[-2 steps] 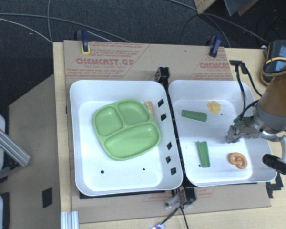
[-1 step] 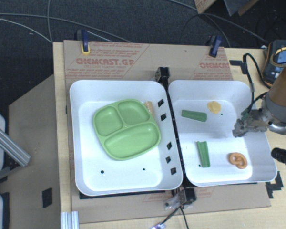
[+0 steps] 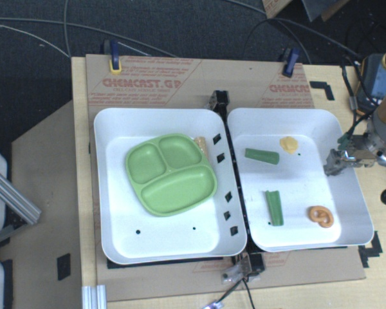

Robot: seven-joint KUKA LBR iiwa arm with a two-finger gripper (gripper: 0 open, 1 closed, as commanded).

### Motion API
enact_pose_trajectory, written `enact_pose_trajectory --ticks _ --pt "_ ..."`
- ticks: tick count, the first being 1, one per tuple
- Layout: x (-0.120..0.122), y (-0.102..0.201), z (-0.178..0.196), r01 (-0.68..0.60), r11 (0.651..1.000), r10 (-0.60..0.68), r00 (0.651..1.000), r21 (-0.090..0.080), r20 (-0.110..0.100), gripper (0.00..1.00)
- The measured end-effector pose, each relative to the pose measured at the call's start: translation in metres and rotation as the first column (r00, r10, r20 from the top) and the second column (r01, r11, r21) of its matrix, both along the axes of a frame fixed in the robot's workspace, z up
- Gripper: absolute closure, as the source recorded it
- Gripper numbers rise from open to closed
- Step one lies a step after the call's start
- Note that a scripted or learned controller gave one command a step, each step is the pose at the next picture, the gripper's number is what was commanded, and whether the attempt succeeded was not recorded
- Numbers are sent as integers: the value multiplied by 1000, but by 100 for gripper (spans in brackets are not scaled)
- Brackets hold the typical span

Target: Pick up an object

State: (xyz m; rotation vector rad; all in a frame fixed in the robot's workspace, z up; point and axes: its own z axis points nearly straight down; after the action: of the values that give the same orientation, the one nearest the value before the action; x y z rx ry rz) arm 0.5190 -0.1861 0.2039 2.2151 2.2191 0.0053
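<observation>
The right bin (image 3: 309,125) holds two green sticks, one lying across (image 3: 262,156) near the back and one lengthwise (image 3: 274,207) near the front. A small yellow piece (image 3: 289,144) sits at the back, and an orange pretzel (image 3: 321,216) lies at the front right. My gripper (image 3: 335,161) hangs at the bin's right rim, to the right of all these objects and touching none. Nothing shows between its fingers.
The left bin (image 3: 116,192) carries a green divided plate (image 3: 171,173) with a small tan item (image 3: 200,145) at its back right corner. Black clips line the divider (image 3: 230,172) between the bins. Cables run along the bench's right side.
</observation>
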Motion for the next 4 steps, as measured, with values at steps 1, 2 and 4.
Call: enact_pose_trajectory --ticks 1,2,4 --pt "10 -4 50 0 1000 0 1000 -1 0 100" --pt "25 51 37 -5 1000 5 1000 5 -9 100" --pt "55 152 32 -4 1000 4 1000 4 -5 100"
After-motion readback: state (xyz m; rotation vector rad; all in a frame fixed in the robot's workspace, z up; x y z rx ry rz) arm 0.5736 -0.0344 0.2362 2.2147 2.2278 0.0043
